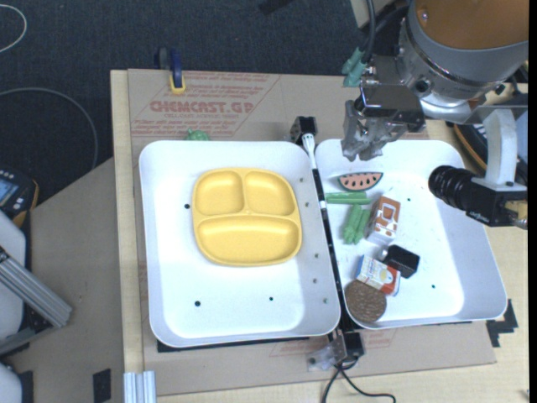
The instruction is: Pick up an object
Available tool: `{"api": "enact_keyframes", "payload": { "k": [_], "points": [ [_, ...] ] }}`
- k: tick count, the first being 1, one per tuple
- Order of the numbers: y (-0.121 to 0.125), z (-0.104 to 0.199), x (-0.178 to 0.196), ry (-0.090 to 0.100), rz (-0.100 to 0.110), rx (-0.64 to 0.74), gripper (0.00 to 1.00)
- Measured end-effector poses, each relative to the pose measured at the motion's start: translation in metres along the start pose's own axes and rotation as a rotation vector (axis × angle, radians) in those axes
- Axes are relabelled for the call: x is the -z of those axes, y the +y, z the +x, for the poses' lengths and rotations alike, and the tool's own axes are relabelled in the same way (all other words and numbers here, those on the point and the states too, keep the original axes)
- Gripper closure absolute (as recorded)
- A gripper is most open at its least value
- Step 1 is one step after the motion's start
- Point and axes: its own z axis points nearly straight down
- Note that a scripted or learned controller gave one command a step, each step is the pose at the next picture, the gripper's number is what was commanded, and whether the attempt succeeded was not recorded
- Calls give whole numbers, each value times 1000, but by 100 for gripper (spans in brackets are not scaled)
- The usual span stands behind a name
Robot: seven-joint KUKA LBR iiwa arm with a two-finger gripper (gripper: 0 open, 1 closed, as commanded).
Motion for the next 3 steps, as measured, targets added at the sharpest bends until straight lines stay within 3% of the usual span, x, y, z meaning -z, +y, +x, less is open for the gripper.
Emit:
{"api": "enact_keyframes", "payload": {
  "k": [1,2,3],
  "points": [
    [-1,-49,-165,-4,14,-6,100],
    [1,-13,-86,4,-14,4,100],
    [1,-41,-41,1,-11,-4,100]
  ]
}}
